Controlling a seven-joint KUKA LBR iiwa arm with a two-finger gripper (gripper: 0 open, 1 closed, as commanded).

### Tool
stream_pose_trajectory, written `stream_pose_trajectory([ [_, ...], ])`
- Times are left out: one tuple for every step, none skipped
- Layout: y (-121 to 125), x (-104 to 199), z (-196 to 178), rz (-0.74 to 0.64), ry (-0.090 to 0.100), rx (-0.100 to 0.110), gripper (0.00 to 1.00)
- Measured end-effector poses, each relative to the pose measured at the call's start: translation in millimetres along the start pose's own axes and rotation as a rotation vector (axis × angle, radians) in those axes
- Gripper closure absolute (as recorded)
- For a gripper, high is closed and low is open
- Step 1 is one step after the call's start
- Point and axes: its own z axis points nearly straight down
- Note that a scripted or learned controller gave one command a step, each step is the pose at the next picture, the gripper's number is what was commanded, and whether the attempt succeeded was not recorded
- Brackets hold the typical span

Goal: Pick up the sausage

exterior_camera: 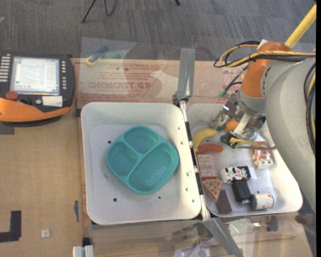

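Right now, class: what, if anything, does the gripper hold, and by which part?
It cannot be told. The gripper sits low among the toys, right of the sausage; its tips are lost in clutter.

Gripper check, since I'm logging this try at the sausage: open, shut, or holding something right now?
Gripper: cannot be told; it sits low in the right bin, just right of the sausage and the banana.

My desk [40, 190] is a flat brown surface, lit evenly with no hard shadows. Beyond its far edge lies grey carpet [150, 20], where thin dark stand legs [98, 7] rest. A control pendant [35, 88] with a lit screen and orange casing sits at the desk's left edge. A black angled mark [12, 226] is stuck near the front left corner.
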Motion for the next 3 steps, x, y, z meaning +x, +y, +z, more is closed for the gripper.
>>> stream_pose_trajectory([
  [-1,1,-10,-0.003,-0.001,-0.002,1.0],
  [-1,2,-10,-0.004,-0.001,-0.002,0.0],
  [-34,-10,1,-0.09,0.015,-0.015,0.0],
])
